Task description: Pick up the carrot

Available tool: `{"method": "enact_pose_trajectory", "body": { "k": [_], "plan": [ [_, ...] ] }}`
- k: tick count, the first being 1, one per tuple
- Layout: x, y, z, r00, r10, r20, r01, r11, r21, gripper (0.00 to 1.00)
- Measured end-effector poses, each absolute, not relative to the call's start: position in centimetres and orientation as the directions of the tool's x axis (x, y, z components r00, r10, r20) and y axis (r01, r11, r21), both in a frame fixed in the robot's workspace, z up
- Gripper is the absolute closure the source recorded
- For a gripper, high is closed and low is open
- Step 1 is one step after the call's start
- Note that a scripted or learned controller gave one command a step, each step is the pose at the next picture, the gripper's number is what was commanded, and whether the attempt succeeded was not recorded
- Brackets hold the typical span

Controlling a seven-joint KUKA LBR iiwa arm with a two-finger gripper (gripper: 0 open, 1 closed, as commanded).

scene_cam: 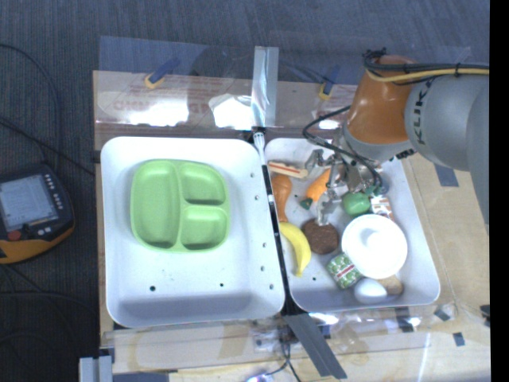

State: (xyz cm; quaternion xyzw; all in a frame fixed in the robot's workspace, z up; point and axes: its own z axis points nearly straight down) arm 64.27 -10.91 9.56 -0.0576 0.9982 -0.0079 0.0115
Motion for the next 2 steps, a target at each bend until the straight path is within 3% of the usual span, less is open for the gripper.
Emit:
{"method": "enact_pose_trajectory", "body": {
  "k": [1, 2],
  "plan": [
    [64.3, -10.4, 10.1, -0.993, -0.119, -0.021, -0.119, 0.993, -0.011, 1.0],
    [61.1, -3.6, 21.1, -0.95, -0.311, -0.007, -0.311, 0.95, -0.001, 1.0]
  ]
}}
